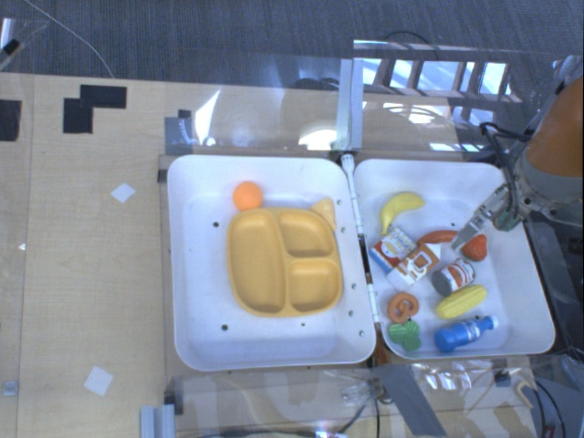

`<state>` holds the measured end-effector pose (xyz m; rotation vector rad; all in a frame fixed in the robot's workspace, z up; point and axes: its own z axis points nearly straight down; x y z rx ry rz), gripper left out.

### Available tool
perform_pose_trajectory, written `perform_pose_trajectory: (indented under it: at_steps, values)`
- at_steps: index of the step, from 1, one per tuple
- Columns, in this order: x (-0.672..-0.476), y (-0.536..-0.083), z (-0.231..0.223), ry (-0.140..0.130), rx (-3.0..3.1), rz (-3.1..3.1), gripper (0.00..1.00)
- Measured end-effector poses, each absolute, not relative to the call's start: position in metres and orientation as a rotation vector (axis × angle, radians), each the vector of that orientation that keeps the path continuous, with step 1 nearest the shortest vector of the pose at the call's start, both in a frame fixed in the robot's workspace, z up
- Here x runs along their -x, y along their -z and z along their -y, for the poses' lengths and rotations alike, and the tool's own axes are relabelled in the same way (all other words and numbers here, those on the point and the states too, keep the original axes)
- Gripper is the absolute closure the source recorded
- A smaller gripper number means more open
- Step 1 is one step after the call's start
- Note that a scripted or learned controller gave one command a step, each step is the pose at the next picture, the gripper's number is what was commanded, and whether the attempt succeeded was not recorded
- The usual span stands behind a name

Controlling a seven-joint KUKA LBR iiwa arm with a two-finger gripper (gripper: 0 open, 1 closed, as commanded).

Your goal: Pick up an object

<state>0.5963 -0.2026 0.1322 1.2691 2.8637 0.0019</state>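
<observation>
A: What kind of place is this?
B: A robotics lab. A pale wood worktop (pixel 82 272) carries two white bins (pixel 196 336) fixed side by side, ringed by clear plastic guards (pixel 274 108) on metal brackets.
A: Further evidence?
B: Black marker shapes (pixel 94 105) on the worktop, loose cables (pixel 64 27) over grey carpet (pixel 274 12), and toy food (pixel 401 210) as test objects.

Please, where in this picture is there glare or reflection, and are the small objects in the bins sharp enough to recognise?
Camera view: bright glare lies on the clear panel above the bins and reflections along the bottom edge; light is even, shadows soft. The banana and yellow tray read clearly; the gripper looks slightly blurred.
</observation>
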Motion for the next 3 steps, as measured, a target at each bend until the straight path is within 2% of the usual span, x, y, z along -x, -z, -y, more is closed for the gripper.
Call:
perform_pose_trajectory:
  at_steps: [1,2,3]
  values:
    - [-0.577,-0.088,0.205,-0.006,-1.976,-2.431,0.0]
    - [-0.581,-0.102,0.205,-0.009,-1.96,-2.43,1.0]
    - [-0.668,-0.206,0.118,-0.016,-2.169,-2.258,1.0]
